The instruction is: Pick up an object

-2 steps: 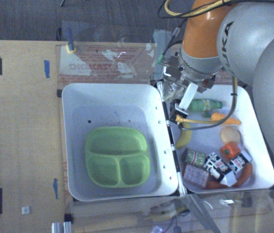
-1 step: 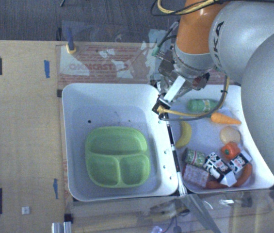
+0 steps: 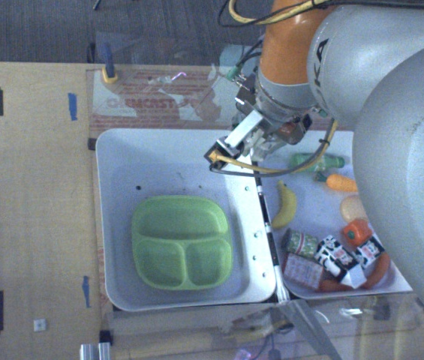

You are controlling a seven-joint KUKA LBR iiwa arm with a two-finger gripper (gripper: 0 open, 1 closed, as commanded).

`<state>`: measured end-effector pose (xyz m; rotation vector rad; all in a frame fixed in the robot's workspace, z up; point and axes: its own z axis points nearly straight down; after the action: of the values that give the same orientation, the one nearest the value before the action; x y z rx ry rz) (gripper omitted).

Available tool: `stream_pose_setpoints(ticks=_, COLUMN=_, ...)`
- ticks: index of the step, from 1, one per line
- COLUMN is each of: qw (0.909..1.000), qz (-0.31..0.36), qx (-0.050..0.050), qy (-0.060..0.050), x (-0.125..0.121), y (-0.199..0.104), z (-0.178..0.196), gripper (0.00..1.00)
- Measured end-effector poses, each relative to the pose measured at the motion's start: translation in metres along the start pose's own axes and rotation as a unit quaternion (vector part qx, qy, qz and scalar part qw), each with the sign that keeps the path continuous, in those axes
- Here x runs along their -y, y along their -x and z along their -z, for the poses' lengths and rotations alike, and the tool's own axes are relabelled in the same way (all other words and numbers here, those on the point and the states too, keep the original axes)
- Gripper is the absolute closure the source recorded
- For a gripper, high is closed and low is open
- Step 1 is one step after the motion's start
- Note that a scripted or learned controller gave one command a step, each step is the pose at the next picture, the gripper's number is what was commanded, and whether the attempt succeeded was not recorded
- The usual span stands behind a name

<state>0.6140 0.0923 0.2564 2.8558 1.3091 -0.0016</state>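
My gripper point(image 3: 274, 136) hangs over the back left corner of the right bin point(image 3: 399, 282), close to the rim shared by the two bins. Nothing can be seen held by it. A yellow banana point(image 3: 285, 205) lies just in front of it along the right bin's left wall. A green bottle-like toy point(image 3: 314, 161) and an orange carrot point(image 3: 341, 183) lie to the gripper's right. A green divided plate point(image 3: 184, 241) sits in the left bin point(image 3: 114, 201).
Crowded in the right bin's front are a pale peach item point(image 3: 353, 207), a red fruit point(image 3: 356, 232), a black-and-white toy point(image 3: 338, 253), a small green can point(image 3: 300, 242), a pink box point(image 3: 302, 270) and a red sausage point(image 3: 379, 268). The arm's large grey body covers the right side.
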Motion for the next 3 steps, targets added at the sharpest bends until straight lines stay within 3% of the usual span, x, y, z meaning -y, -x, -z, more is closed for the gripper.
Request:
stream_pose_setpoints(ticks=1, qw=0.9988, qz=-0.048, qx=0.000, qy=0.000, x=-0.018, y=-0.020, z=-0.009, gripper=1.00)
stream_pose_setpoints(ticks=2, qw=0.9764, qz=-0.216, qx=-0.001, qy=0.000, x=0.053, y=-0.029, z=0.012, gripper=1.00)
stream_pose_setpoints(ticks=3, qw=0.9670, qz=-0.255, qx=0.001, qy=-0.001, x=0.071, y=0.050, z=-0.035, gripper=1.00)
